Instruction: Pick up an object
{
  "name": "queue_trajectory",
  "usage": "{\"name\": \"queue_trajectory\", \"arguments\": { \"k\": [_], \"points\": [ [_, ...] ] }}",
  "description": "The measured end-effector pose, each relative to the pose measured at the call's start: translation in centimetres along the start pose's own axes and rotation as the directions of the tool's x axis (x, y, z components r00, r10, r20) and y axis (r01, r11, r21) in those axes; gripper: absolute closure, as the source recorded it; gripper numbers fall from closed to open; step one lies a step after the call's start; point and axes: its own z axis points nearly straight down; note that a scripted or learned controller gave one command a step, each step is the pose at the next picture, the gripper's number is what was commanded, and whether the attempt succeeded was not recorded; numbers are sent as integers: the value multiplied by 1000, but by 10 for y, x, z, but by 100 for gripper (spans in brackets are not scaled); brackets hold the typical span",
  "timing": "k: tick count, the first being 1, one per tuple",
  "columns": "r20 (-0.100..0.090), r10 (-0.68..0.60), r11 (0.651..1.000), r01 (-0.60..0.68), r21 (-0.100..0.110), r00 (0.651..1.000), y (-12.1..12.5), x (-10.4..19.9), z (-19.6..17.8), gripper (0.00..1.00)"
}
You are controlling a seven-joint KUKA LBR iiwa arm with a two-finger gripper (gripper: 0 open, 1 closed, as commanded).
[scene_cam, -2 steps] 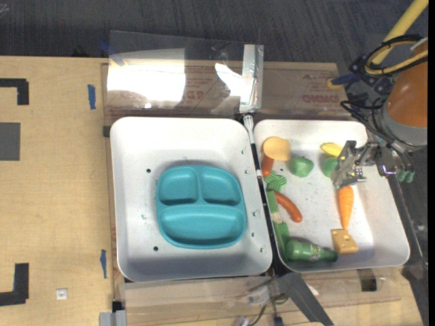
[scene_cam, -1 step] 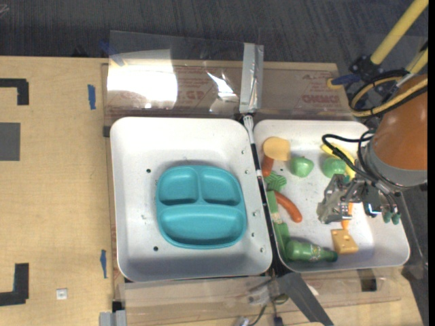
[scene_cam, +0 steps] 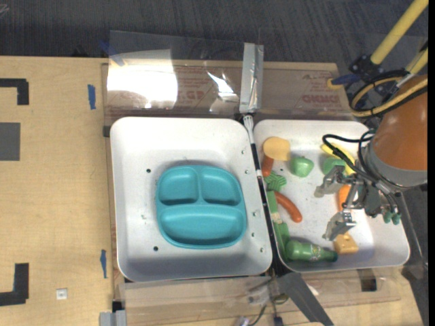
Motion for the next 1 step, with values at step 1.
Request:
{"name": "queue_trajectory", "arguments": {
  "k": [1],
  "points": [
    [25,-6,1000,6,1,1000,-8,-19,116,0]
  ]
}}
